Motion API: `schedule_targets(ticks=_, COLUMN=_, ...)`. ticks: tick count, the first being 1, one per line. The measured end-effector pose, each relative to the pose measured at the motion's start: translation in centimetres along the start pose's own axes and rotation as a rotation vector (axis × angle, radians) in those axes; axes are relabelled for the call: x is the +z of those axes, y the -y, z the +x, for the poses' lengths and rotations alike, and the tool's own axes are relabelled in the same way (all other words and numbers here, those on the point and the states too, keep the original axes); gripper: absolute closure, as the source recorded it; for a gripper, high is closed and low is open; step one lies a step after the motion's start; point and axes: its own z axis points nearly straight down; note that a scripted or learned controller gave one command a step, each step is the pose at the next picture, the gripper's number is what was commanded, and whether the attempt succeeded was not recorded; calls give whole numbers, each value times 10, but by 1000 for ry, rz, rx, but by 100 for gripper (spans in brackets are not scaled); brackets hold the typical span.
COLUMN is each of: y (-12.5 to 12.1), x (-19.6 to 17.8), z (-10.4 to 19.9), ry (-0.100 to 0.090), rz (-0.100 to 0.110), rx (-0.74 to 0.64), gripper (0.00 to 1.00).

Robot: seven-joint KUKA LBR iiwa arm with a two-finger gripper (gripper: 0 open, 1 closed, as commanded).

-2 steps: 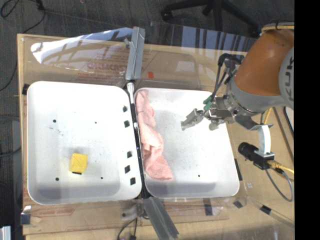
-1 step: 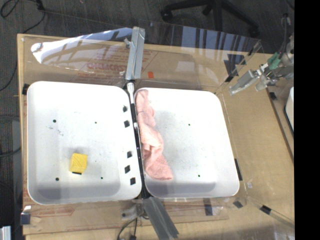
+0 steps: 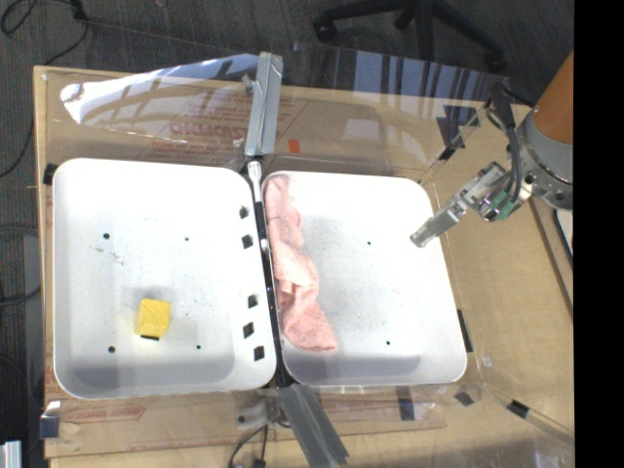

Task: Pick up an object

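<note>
A crumpled pink cloth (image 3: 293, 279) lies along the left wall of the right bin (image 3: 429, 354). A small yellow block (image 3: 153, 318) sits near the front of the left bin (image 3: 88, 188). My gripper (image 3: 427, 230) hangs over the right bin's upper right corner, well to the right of the cloth, its fingers pointing down-left. Nothing shows between the fingers.
A metal bar (image 3: 261, 115) runs back from the divider between the bins. Clear plastic sheeting (image 3: 370, 96) covers the bench behind them. Black clips (image 3: 252, 300) line the divider. The arm's wrist (image 3: 541, 159) stands at the right edge.
</note>
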Motion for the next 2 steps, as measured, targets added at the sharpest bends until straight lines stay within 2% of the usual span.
schedule_targets(ticks=1, y=-22, x=125, z=-17, ry=-2, rz=1, rx=88, gripper=0)
schedule_targets(ticks=2, y=-20, x=248, z=-13, ry=1, rz=-2, rx=-105, gripper=0)
